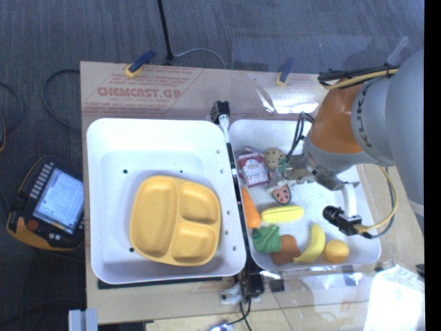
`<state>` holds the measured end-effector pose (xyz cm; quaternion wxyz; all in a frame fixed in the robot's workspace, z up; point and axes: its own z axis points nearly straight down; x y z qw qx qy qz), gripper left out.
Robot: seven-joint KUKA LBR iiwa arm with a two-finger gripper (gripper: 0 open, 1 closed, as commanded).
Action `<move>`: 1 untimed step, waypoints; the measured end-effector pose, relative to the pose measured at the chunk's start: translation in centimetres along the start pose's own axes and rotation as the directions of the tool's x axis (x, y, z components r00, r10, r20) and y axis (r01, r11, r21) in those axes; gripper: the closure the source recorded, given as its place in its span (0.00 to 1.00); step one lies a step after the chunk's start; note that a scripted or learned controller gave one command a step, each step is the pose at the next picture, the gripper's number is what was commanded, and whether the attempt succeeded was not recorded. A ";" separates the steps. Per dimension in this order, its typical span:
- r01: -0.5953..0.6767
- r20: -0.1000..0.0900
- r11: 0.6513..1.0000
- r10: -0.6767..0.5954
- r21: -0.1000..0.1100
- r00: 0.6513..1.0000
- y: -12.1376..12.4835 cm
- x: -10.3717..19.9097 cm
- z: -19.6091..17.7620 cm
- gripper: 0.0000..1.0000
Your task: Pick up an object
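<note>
The right bin (368, 254) holds several toy foods: a red packet (253, 169), a speckled cookie (273, 158), a watermelon slice (281, 194), a carrot (251, 209), a yellow corn cob (282, 214), a green vegetable (266, 238), a brown-red piece (286, 247), a banana (313, 243) and a yellow lemon (337, 251). My gripper (292, 172) is low over the middle of this bin, just right of the cookie and above the watermelon slice. The wrist with its orange band (337, 126) hides the bin's back right part.
The left bin (110, 150) holds a yellow divided plate (176, 219). A black cable connector (341, 219) hangs from the arm over the right bin's right side. A handheld pendant (48, 202) lies on the floor to the left.
</note>
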<state>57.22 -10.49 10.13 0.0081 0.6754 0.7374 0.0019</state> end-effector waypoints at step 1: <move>-0.166 -0.007 0.986 0.166 0.010 0.986 1.8 7.3 -9.7 1.00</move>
